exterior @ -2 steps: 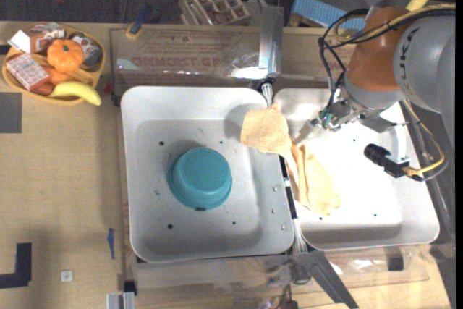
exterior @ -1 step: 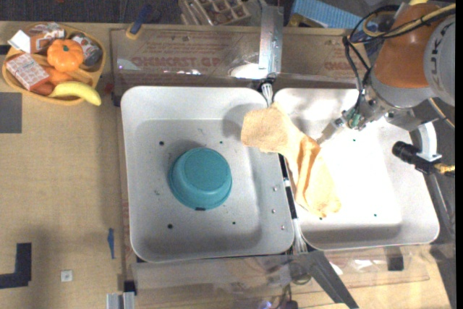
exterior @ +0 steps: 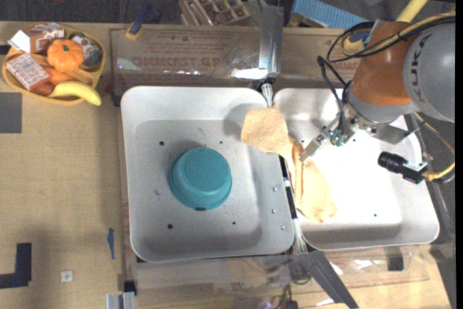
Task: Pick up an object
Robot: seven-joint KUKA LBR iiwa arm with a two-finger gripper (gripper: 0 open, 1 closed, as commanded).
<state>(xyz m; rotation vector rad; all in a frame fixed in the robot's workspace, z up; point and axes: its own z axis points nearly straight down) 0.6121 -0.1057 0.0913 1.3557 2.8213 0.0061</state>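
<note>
Bench: left bin (exterior: 137,155) holds teal bowl (exterior: 202,178); tan cloth (exterior: 278,145) drapes across into right bin (exterior: 405,224); tool (exterior: 309,149) state unclear.

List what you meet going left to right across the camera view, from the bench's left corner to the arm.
Fruit basket with its banana → teal bowl in the left bin → tan cloth draped over the bins' shared edge → gripper → arm's orange band.

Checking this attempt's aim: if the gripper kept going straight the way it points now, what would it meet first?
The gripper points down and leftward at the tan cloth draped over the divider between the bins; likely the cloth first, though depth is unclear.
</note>
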